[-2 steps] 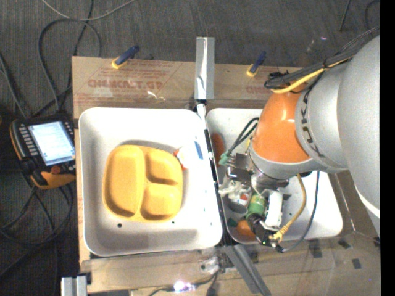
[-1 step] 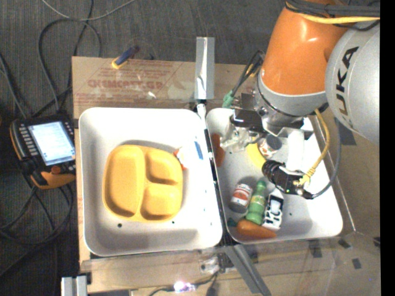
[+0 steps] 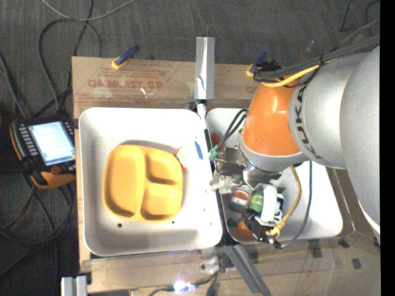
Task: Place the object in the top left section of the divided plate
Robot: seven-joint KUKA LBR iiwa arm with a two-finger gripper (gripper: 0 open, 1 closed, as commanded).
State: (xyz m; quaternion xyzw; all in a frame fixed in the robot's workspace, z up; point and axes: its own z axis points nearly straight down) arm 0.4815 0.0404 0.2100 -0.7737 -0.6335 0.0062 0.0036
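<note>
- Yellow divided plate (image 3: 145, 182) sits mid left bin (image 3: 92, 227); its sections look bare, so nothing is placed yet.
- Step, by my guess: pick-up. My arm (image 3: 278, 128) is low over the right bin (image 3: 327, 221), at its front left corner.
- Red-white item (image 3: 241, 196) and green item (image 3: 256, 199) lie there; can't tell which is the object.
- Open or shut, holding or not: can't tell.
- Next: secure one, lift clear, cross to the plate's top left section.

right shallow white bin (image 3: 324, 224), right of the yellow divided plastic plate (image 3: 145, 180): mostly covered by grey arm with orange band (image 3: 278, 125) | arm: cut off at the view's right edge | small red, green and orange items (image 3: 242, 197) under the wrist, right of the plate: partly hidden, kinds unclear | tiny red-and-white piece (image 3: 182, 156) at the plate's right rim: too small to identify
</note>
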